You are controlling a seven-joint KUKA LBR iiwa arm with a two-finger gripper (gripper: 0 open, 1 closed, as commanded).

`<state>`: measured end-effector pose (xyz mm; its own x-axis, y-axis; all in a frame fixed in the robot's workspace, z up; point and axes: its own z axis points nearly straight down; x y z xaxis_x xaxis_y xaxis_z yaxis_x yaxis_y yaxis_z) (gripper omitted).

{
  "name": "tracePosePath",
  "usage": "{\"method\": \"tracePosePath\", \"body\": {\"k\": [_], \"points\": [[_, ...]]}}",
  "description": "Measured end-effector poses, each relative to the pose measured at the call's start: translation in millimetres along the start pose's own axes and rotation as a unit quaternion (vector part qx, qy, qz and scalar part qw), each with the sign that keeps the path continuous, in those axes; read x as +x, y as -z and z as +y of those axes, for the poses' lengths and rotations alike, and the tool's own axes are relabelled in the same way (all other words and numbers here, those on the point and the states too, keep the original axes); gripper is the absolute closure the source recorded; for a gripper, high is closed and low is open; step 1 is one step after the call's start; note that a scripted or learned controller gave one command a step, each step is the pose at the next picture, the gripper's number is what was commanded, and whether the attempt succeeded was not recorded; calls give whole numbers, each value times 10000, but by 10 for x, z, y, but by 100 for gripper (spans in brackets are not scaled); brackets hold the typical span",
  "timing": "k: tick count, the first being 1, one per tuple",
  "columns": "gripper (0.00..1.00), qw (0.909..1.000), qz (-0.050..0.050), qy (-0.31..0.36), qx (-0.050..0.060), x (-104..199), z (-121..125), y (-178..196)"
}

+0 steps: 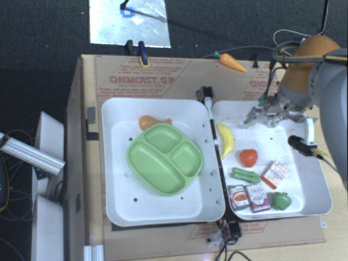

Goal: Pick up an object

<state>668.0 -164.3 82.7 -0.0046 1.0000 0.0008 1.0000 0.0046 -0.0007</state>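
From the overhead camera, the grey arm (326, 86) with its orange band (310, 58) comes in from the right and sets the gripper (265, 116) low over the far edge of the right bin (321, 192), near that bin's far left corner. Its two fingers (251, 116) look spread apart with nothing between them, so the claw reads as released and bare. The loose objects lie nearer the camera than the claw and apart from it: a yellow banana (226, 139) against the bin's left wall, a red tomato (248, 157) just right of the banana, a green pepper-like piece (246, 174) below the tomato, and a red-and-white packet (276, 173) to its right. Along the near edge sit two small printed boxes (248, 197) side by side and a round green fruit (281, 200) beside them toward the near right corner. The left bin (117, 200) holds a light green divided plate (165, 157) in its middle, with an orange piece (148, 122) partly tucked behind the plate's far edge. Both bins rest on a brown cardboard sheet (152, 78) with red print; a toy carrot (232, 62) lies near the sheet's far edge. Beyond lie dark carpet (43, 31) and a shiny silver sheet (129, 14).
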Motion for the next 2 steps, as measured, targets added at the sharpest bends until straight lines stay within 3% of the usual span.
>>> {"method": "tracePosePath", "body": {"k": [1,2], "points": [[100,10000,-17,18,-26,-10,16,133],[0,10000,-17,24,-23,-9,16,131]]}}
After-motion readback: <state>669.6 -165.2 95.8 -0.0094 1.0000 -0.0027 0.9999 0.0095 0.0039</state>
